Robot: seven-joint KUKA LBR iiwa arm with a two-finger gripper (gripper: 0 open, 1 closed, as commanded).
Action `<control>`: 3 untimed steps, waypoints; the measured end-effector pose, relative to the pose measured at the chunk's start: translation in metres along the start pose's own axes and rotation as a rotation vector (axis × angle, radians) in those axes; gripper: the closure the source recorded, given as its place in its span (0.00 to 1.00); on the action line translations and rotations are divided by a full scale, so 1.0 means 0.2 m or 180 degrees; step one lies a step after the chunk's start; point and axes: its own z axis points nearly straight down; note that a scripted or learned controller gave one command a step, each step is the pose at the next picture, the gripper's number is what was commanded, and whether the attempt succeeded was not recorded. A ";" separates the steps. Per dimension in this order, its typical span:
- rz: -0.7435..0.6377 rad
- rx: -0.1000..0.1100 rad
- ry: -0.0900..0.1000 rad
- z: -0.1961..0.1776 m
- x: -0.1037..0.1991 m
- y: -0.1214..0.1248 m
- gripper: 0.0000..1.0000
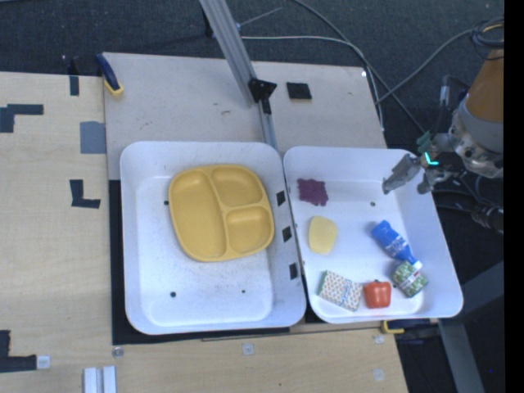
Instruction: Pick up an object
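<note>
Gripper (412, 177) open, nothing in it, over right bin (446, 256) top edge. Bottle (390, 239) nearest, just below gripper, lying slanted down-right.

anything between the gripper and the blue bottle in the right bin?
Nothing visible. The gripper sits over the upper right part of the right bin, and the blue bottle lies below it in the view with bare bin floor between. Its nearest neighbour, the green-patterned object, lies on the far side.
</note>
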 end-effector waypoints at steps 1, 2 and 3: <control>-0.0002 -0.0009 -0.0002 -0.01 0.00 0.00 0.00; 0.0001 0.0004 -0.0003 0.21 0.00 0.01 0.00; -0.0001 0.0008 0.0000 0.53 0.02 0.01 0.00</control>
